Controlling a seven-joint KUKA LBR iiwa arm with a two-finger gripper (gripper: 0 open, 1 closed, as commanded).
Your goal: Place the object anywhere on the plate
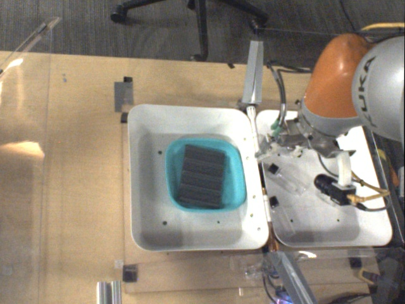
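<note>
On the left, bare counter [63, 189] is seen, with nothing on it that bears on the task. Next comes the left bin [142, 220], in which a teal plate [235, 176] lies flat near the middle. The object, a dark block [201, 177] with ribs running across it, is seen lying flat on the plate, inside its rim and slightly tilted from the bin's sides. By its look the block is judged to be light and somewhat soft, perhaps foam or rubber, with a matt, ribbed face that should not slip; it does not appear fragile. If it had to be lifted, it would best be taken across its two long sides, near the middle, so that it hangs level. To the right, over the seam between the bins and above the right bin [329, 233], the tool [273, 147] is seen at the end of the arm [342, 87], well apart from the block. Whether the tool is wide or narrow cannot be told, as it is small and cluttered by cables; nothing is seen held in it. The placing is judged to be done already.
</note>
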